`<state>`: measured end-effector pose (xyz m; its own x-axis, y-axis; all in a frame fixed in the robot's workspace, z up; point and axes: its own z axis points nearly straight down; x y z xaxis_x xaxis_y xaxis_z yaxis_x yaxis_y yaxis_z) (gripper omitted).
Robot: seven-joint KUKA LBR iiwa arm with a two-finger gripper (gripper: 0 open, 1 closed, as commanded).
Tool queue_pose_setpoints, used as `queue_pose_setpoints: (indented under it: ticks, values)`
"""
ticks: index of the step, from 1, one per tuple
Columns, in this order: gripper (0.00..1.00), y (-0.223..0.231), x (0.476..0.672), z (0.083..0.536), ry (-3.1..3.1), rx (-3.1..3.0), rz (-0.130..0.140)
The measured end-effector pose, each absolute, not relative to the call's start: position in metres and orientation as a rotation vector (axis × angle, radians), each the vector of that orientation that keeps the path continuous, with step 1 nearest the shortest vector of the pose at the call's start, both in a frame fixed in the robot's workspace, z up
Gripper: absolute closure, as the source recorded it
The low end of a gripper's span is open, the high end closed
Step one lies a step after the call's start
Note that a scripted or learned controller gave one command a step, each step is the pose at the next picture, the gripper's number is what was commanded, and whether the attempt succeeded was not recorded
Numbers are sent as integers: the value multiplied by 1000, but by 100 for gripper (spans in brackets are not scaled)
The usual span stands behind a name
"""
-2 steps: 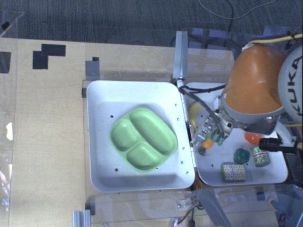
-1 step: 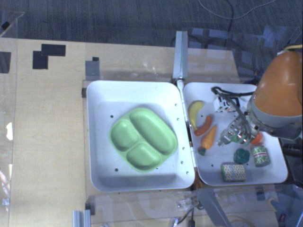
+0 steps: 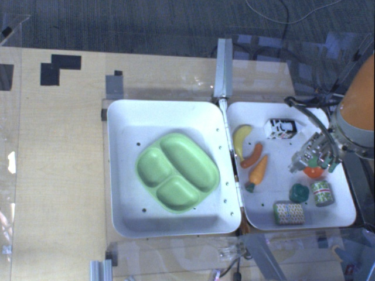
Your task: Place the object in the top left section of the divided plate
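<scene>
Arm: rounded casing, orange band over a grey section just above the wrist, seen beyond the right rim of the right-hand bin. Black cables loop from the wrist region across that bin's upper right corner. Gripper: small metallic grey assembly with green and dark fittings, fine detail too small to resolve.
</scene>
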<state>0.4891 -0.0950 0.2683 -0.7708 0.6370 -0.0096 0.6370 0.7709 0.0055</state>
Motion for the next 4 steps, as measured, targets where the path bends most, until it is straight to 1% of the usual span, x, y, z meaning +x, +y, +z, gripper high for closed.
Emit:
queue_pose_setpoints:
  ticks: [1,2,3,4]
  values:
    - [100,-122,489,438,3014,816,1]
    - [100,-64,489,317,3121,281,1]
    - [100,-180,489,198,3115,354,-1]
    - [100,-206,490,331,3120,183,-6]
